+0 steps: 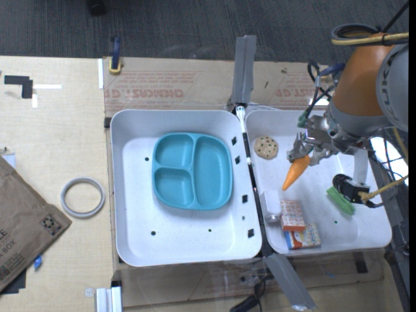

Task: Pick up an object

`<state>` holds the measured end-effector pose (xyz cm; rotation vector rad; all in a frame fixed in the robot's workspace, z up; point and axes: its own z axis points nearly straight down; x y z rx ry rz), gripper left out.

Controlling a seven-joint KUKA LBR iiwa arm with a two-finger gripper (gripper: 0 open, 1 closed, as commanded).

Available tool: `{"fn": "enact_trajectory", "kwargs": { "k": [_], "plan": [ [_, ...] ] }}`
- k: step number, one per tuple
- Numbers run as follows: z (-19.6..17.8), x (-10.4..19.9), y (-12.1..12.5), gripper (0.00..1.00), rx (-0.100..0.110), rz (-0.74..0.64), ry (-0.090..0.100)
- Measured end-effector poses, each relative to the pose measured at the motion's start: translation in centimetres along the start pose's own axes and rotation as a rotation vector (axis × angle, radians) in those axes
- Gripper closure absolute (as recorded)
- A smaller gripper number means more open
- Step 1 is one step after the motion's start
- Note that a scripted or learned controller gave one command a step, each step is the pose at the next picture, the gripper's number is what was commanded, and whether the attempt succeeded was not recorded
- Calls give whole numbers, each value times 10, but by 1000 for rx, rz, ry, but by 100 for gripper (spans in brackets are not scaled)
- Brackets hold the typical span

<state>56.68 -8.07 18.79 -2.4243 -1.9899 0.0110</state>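
Note:
An orange toy carrot (294,173) hangs tilted in the right bin (370,239), thick end up and tip pointing down-left. My gripper (304,153) reaches in from the right and is shut on the carrot's thick end, with the fingers pinching it from both sides. A round cookie (265,147) lies just left of the gripper near the bin's back left corner. A green item (340,199) rests to the right of the carrot, partly under the arm's cables.
A small orange, white and blue box (299,224) and a pale small item (270,207) lie near the right bin's front left. The left bin (130,239) holds a blue divided plate (193,171). A tape ring (82,196) and a brown carton (19,226) sit on the bench at left.

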Motion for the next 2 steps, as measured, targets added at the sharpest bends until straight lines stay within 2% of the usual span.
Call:
{"fn": "enact_trajectory", "kwargs": {
  "k": [1, 2],
  "plan": [
    [47, -31, -11, 100, 0, -346, 2],
    [-41, 19, 15, 100, -1, -167, -1]
  ]
}}
